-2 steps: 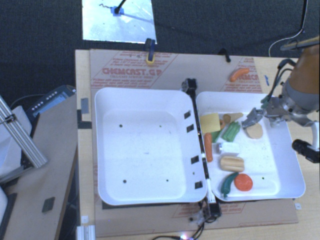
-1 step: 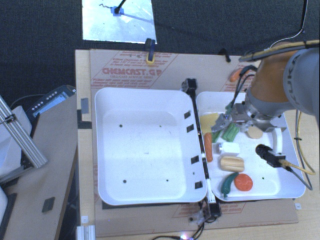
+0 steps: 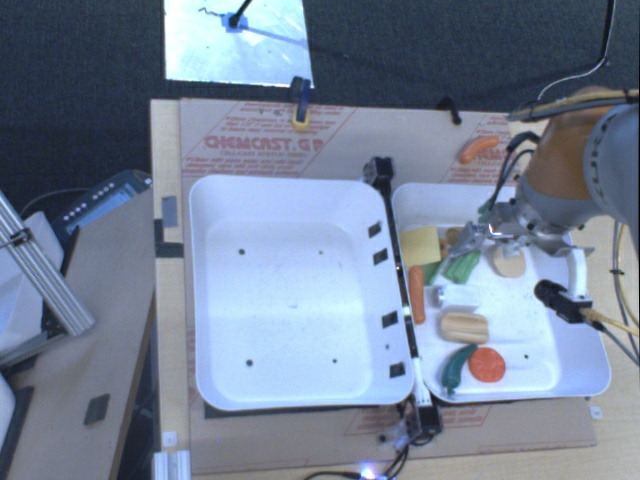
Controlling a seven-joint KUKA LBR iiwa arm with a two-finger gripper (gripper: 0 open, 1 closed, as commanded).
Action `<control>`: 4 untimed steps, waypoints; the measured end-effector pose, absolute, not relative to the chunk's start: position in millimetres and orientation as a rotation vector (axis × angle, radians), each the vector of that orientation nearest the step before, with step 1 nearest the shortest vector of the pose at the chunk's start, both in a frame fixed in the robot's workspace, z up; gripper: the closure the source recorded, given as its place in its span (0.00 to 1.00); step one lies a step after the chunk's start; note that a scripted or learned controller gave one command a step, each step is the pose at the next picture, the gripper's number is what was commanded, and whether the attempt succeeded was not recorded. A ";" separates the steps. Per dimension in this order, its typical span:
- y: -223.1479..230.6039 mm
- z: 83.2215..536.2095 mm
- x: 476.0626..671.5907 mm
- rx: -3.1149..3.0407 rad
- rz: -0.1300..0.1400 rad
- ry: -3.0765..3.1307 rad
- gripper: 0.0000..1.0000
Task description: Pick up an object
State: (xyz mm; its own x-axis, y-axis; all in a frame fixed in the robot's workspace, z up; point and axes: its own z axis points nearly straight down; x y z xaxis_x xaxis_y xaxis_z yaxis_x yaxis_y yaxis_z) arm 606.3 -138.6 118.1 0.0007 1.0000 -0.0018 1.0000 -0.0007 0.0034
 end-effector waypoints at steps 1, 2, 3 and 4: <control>-125.6 107.7 625.9 2.224 -0.008 2.212 0.00; -155.1 85.8 671.3 2.213 0.006 2.220 0.00; -94.2 87.4 655.8 2.210 0.005 2.224 0.00; -40.8 192.4 671.7 2.204 0.016 2.226 0.00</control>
State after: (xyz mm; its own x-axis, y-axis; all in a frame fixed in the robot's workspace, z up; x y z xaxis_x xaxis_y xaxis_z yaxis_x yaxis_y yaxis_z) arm 671.7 -40.8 192.4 -0.0098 1.0000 0.0009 0.9999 0.0098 0.0132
